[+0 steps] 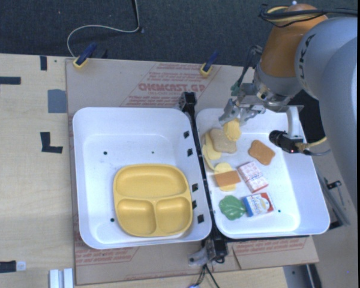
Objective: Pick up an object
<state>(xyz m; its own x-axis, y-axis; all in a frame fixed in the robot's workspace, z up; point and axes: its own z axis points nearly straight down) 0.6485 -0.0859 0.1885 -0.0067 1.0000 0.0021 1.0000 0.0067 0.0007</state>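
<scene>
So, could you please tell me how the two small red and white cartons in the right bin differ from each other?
The upper carton shows a mostly red and white face, while the lower carton also carries a blue band at its left end. The upper carton lies beside the orange slab; the lower carton lies beside the green toy. The two are turned at different angles. Both are small boxes lying flat in the right bin.

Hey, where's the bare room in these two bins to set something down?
Left bin: bare floor along the far wall and left side, bordering the yellow tray. Right bin: a bare strip by the right wall, past the red-and-white cartons. Crowded: the right bin's left half, where the food pieces pile under the gripper.
</scene>
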